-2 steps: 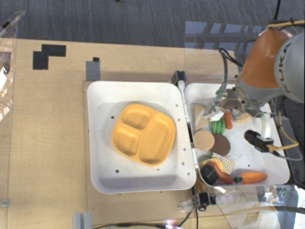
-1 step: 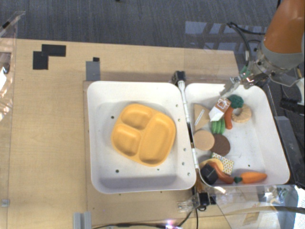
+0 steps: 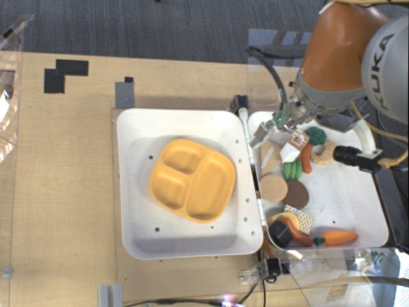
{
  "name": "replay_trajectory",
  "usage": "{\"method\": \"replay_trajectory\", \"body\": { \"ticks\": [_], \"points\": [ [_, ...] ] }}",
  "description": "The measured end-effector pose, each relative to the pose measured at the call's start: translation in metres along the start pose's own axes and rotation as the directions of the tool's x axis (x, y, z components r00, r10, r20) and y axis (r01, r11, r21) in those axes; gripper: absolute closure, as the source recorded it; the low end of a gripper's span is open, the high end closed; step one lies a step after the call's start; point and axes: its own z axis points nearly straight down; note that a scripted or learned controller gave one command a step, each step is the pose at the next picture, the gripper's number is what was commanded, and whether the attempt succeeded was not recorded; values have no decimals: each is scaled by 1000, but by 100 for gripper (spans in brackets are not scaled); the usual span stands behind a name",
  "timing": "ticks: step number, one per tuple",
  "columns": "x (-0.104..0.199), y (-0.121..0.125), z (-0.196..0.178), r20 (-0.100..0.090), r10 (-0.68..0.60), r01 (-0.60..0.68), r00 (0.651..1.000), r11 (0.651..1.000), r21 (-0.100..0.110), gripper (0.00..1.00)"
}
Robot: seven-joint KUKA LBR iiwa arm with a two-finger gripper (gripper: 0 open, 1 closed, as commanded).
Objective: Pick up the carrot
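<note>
The carrot [image 3: 339, 238] lies on its side near the front edge of the right bin [image 3: 358, 203], its orange body pointing right and its thicker end toward a dark red piece and a black cup-like item [image 3: 279, 233] at the bin's front left corner. It looks like a toy food piece: probably light, rigid plastic with a smooth, somewhat slippery skin, and not fragile. Its taper means a grip near the tip could squirt it out, so the better hold is across the thicker middle, jaws closing on the two long sides, with clearance kept from the neighbouring dark red piece that touches or nearly touches its thick end.

The gripper [image 3: 284, 121] hovers at the back of the right bin, above a cluster of toy foods including a green piece [image 3: 293, 169] and a brown disc [image 3: 273, 187], well apart from the carrot. Whether it is apart or together cannot be told from this angle. The left bin [image 3: 137, 235] holds a yellow divided tray [image 3: 192, 179].
</note>
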Motion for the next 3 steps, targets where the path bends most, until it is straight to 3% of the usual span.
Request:
{"method": "replay_trajectory", "body": {
  "ticks": [1, 2, 3],
  "points": [
    [80, 35, 84, -4, -12, 12, 1000, 1000, 9, 0],
    [63, 119, 162, 1, 215, -215, 977, 977, 8, 0],
    [159, 134, 171, 16, 183, -183, 983, 983, -13, 0]
  ]
}}
